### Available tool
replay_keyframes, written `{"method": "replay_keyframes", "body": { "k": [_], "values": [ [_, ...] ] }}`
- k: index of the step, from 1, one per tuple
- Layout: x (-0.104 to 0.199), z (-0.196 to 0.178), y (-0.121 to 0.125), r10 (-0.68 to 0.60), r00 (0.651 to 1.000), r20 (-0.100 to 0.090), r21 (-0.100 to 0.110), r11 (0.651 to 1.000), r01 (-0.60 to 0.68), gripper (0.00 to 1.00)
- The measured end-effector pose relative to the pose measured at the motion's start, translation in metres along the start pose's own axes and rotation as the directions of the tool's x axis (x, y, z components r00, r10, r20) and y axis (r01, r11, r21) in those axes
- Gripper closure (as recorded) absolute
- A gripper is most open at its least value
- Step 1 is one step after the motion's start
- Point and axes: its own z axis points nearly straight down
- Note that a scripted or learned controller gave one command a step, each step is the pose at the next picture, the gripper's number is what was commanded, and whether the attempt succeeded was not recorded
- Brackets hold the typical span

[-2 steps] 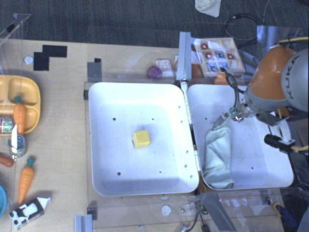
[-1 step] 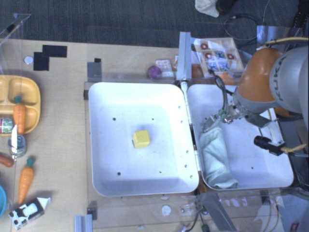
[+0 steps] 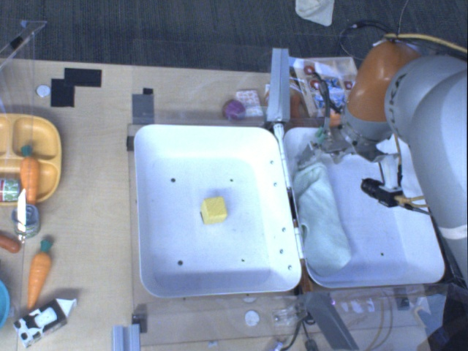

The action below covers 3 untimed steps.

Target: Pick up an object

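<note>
I've got the gripper (image 3: 319, 146) low in the right bin (image 3: 409, 269), at the pale cloth's (image 3: 319, 210) top end to grab it, though how wide it stands I cannot tell.

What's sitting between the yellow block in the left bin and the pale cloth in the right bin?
In the camera view, only bare white floor of the left bin and the two bins' adjoining rims separate the yellow block from the pale cloth.
</note>
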Motion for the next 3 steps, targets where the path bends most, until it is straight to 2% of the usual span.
{"method": "replay_keyframes", "body": {
  "k": [1,2,3],
  "values": [
    [0.014,-0.002,-0.061,0.037,0.999,-0.001,-0.001,0.999,-0.037,0.00],
    [-0.007,0.000,-0.006,-0.071,0.997,0.000,0.000,0.997,0.071,0.00],
    [-0.005,-0.003,-0.086,-0.001,1.000,0.001,-0.001,1.000,0.001,0.00]
  ]
}}
